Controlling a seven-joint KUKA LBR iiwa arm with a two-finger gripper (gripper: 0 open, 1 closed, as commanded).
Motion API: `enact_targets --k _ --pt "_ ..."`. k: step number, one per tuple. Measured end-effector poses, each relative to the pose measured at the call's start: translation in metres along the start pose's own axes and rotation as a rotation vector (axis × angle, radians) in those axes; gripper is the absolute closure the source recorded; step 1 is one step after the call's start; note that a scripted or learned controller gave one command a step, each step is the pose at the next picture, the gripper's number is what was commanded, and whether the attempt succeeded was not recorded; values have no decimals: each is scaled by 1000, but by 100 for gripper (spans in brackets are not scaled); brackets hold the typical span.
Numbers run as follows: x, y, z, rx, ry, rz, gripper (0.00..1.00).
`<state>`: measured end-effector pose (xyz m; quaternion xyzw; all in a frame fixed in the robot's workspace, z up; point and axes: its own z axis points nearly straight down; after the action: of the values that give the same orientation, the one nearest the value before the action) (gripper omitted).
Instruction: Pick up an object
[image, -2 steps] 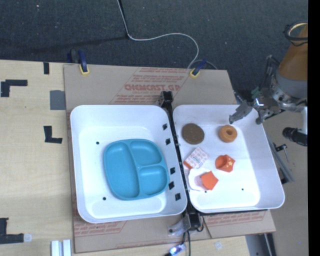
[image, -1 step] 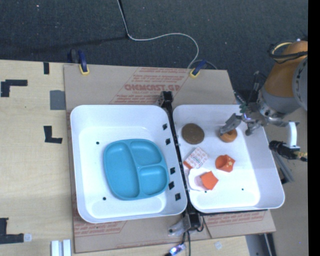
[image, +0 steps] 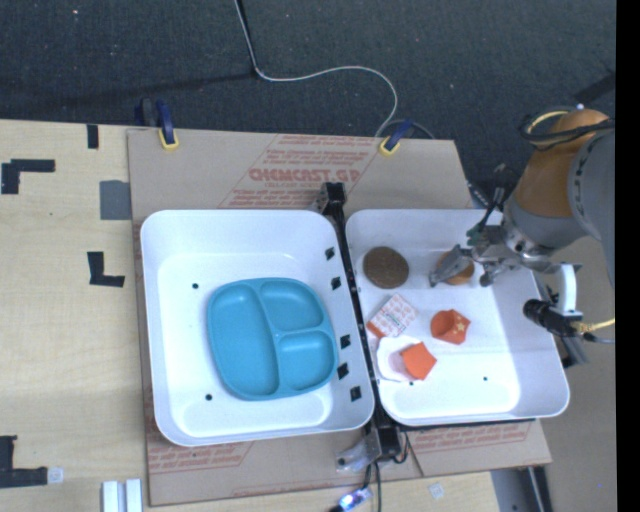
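Standing over the bench, you see the left bin (image: 160, 300) given over to a blue divided tray (image: 270, 335) lying flat at its middle, out of the arm's way. Graspable pieces all sit in the right bin (image: 530, 385), within reach of the arm (image: 560, 190) leaning in from the frame's right. Its gripper (image: 466, 262) hovers low at the bin's upper middle, over a small orange piece (image: 459, 275); how far it is spread I cannot tell. A brown disc (image: 385, 267) lies just left, a printed packet (image: 393, 316), red lump (image: 450, 326) and orange block (image: 417, 360) lower down.
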<state>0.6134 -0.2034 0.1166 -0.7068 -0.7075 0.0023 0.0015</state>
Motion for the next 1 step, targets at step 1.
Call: enact_targets --k 1 --pt "1 1 -13 -3 0 -2 100"
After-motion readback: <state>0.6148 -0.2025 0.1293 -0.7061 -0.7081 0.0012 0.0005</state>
